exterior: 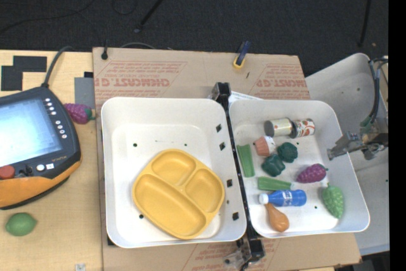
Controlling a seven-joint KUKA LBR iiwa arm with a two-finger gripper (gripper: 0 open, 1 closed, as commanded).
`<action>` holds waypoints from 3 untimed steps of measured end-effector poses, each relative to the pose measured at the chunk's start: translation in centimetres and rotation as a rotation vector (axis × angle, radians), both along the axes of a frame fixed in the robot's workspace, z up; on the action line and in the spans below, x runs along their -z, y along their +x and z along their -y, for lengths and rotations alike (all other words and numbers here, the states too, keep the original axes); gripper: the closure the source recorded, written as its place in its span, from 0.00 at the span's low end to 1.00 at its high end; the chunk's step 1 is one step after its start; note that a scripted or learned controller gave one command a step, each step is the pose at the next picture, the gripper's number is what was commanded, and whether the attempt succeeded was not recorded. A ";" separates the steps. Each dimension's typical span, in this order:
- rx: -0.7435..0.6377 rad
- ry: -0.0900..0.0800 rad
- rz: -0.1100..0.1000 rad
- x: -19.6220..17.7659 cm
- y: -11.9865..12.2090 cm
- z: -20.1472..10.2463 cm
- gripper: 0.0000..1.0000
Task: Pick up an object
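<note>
Camera view: end effector point(346, 148) at right bin's point(350, 130) edge, touching nothing; its opening cannot be told.

Your gripper point(339, 150) sits low at the camera view's right edge — small, dark, blurred — with the wrist behind it reaching in sideways; you can't read more.

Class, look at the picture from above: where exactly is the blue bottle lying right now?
The blue bottle lies in the right bin, near its front edge, between the green stick behind it and the orange pear-shaped toy in front.
</note>
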State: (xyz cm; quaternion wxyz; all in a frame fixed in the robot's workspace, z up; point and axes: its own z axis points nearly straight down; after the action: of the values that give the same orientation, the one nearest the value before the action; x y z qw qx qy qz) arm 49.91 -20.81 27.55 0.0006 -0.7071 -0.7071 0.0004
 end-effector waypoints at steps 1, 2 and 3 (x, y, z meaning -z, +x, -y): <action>-0.003 0.008 -0.015 13.2 -2.6 -4.1 0.00; -0.008 0.003 0.002 7.9 -2.3 -11.6 0.00; 0.001 0.002 -0.008 18.6 -0.3 -9.1 0.00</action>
State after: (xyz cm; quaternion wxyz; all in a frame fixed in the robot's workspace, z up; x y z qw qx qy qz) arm 49.65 -11.74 8.98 0.0041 -0.7074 -0.7068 0.0026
